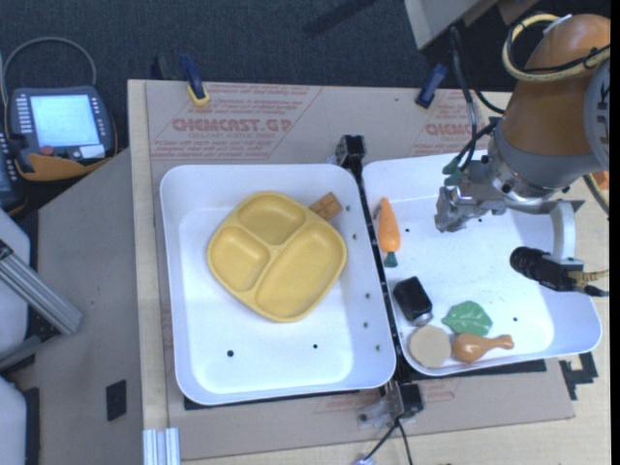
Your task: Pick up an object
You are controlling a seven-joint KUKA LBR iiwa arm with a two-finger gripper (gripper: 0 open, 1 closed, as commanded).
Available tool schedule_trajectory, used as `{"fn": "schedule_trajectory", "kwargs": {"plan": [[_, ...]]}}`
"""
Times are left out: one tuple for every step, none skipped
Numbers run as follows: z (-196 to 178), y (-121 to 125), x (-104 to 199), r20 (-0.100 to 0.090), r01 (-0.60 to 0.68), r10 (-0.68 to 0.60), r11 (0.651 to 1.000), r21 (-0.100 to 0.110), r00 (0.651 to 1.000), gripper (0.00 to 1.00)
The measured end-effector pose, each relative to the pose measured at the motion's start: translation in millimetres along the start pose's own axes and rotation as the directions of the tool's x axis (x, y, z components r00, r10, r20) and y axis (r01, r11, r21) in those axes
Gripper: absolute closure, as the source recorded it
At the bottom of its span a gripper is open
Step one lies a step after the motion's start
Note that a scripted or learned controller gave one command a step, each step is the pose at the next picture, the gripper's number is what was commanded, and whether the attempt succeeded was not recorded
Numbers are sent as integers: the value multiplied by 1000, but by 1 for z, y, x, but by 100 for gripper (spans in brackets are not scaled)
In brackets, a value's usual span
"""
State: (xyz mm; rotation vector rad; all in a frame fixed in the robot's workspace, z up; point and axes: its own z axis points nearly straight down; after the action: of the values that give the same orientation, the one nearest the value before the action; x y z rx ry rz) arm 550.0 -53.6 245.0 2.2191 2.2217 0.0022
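Carrot [387, 227] just beside hand [455, 219]

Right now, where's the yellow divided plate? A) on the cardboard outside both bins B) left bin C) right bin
B: the yellow divided plate lies flat in the left bin, while the carrot and the other small items sit in the right bin.

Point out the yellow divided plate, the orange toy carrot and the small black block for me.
Yellow divided plate [278, 257], camera view, on its central ridge.
Orange toy carrot [387, 225], camera view, mid-body.
Small black block [413, 298], camera view, top face.
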Motion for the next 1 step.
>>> {"fn": "schedule_trajectory", "kwargs": {"plan": [[-5,7,59,-2,5,-5,1000,0,1000,100]]}}
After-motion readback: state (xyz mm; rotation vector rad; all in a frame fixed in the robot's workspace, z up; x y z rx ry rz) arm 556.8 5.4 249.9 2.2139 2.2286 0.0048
